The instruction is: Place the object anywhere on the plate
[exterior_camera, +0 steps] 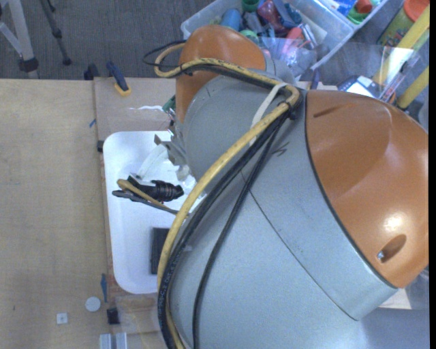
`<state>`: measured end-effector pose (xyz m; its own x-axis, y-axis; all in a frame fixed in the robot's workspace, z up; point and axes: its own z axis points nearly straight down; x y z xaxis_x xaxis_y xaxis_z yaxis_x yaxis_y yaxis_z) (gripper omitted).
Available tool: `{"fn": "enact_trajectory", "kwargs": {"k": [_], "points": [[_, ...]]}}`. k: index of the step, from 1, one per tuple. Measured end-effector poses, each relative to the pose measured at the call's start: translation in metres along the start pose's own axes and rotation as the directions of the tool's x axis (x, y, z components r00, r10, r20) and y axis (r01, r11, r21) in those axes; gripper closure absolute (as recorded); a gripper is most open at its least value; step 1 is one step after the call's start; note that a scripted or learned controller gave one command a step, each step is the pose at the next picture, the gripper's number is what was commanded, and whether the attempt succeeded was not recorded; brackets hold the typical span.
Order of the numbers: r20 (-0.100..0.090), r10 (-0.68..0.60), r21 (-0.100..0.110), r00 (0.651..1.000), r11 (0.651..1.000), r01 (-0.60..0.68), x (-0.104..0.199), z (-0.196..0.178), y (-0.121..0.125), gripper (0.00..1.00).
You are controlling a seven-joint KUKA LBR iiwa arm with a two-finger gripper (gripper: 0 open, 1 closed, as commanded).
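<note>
The grey arm [272, 225] looms over the white bin [126, 269] on the bench [48, 204]. A flat black thing [159, 249] lies in the bin's near part. Whether the claw [163, 153] is spread or pressed together, I cannot tell.

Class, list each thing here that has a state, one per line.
Arm: reaching over the bin.
Bin: partly covered by arm.
Dark square: flat in bin, half hidden.
Tub: open, full of clutter.
</note>
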<state>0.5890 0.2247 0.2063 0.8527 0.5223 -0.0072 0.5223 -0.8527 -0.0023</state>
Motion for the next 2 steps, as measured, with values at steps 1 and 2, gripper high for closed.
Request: {"fn": "enact_trajectory", "kwargs": {"k": [1,2], "points": [[0.001,-0.18,0.001,0.984,0.984,0.18,-0.063,-0.012,-0.038,1.0],[-0.002,-0.398,-0.003,0.917,0.917,0.398,-0.083,-0.115,-0.051,1.0]]}}
